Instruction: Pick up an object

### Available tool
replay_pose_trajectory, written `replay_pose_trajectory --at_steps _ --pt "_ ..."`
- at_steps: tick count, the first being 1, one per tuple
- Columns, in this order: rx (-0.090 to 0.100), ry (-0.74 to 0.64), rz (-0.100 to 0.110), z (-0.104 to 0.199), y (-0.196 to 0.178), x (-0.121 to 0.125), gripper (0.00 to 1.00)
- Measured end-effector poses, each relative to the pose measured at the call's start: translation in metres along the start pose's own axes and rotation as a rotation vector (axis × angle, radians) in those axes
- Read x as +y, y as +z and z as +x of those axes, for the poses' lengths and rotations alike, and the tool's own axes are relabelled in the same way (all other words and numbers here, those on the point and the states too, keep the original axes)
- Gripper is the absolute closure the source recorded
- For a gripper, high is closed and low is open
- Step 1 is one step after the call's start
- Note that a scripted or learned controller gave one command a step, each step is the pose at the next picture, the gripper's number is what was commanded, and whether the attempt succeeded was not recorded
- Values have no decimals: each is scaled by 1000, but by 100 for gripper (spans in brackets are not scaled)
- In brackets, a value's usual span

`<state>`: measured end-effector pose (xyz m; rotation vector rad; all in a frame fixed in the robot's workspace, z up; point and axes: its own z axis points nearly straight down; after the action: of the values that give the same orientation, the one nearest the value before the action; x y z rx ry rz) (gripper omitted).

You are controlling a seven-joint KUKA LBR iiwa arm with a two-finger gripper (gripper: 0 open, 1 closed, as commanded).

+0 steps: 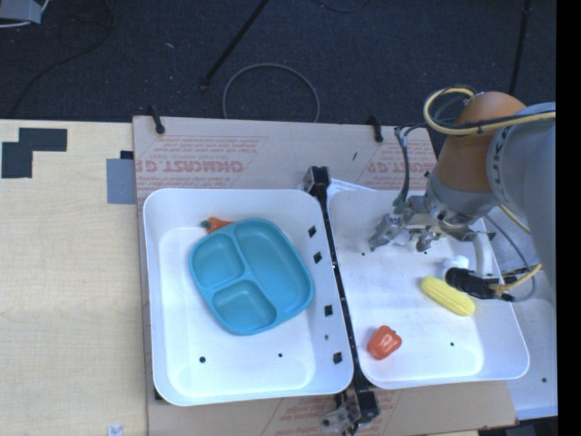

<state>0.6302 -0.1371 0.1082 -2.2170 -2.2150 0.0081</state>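
My gripper hangs over the back part of the right bin, its fingers spread apart with nothing between them. It stands open above bare bin floor. A yellow corn cob lies to the gripper's right and nearer the front, a short way from it. A red pepper rests near the front left of the same bin. In the left bin a blue divided plate lies flat, and a small orange thing peeks out from behind its far edge.
A black divider rail runs between the two bins. The arm's grey body and orange band reach in from the right over the right bin's back corner. Cardboard lies under both bins.
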Motion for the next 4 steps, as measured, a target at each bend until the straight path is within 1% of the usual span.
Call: replay_pose_trajectory --at_steps 1,2,3,4 --pt "-1 2 -5 -1 -14 2 100" --pt "-3 1 -12 -10 -65 5 100" --pt "-2 -2 -12 -2 -112 8 100" --pt "-3 -2 -12 -4 -160 8 100"
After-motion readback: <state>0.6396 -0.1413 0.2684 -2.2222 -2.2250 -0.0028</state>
